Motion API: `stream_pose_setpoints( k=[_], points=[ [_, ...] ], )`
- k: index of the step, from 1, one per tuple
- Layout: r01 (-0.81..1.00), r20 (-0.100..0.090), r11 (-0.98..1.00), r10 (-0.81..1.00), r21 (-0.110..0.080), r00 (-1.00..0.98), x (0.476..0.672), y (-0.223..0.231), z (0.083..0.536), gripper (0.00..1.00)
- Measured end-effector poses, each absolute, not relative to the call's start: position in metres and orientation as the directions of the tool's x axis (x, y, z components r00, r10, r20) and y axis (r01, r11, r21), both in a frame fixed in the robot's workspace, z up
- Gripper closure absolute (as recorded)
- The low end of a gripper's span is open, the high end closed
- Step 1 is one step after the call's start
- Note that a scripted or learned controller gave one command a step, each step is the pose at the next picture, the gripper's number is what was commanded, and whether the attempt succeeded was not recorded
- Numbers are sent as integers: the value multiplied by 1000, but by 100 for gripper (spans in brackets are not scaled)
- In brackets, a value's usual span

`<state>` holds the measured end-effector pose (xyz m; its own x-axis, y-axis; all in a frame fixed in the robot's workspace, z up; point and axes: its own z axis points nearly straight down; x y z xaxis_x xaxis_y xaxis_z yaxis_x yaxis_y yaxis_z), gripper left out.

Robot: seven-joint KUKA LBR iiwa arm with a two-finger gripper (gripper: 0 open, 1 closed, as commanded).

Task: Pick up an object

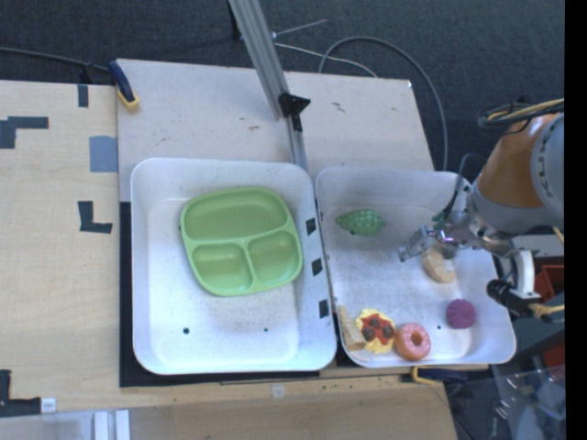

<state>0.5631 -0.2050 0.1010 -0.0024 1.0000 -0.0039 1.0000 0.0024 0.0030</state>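
Observation:
In the right bin [385, 186] lie a bumpy green toy [360, 222], a beige lump [439, 268], a purple ball [460, 314], a pink donut [413, 341] and a yellow-and-red food piece [371, 328]. My gripper [427, 244] hangs low over the bin's right half, just above and to the left of the beige lump, close to it or touching it. The arm's grey wrist and orange band come in from the right edge. I see nothing lifted off the bin floor.
A green divided plate [242, 240] lies in the left bin [147, 273]. A slanted metal pole [261, 44] stands behind the bins, with cables beside it. The donut and food piece sit against the right bin's front wall.

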Motion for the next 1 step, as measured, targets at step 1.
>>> stream_pose_setpoints(
  k=[1],
  points=[
    [1000, 1, 3, 1000, -2, -3, 562, -204, 111, 100]
  ],
)
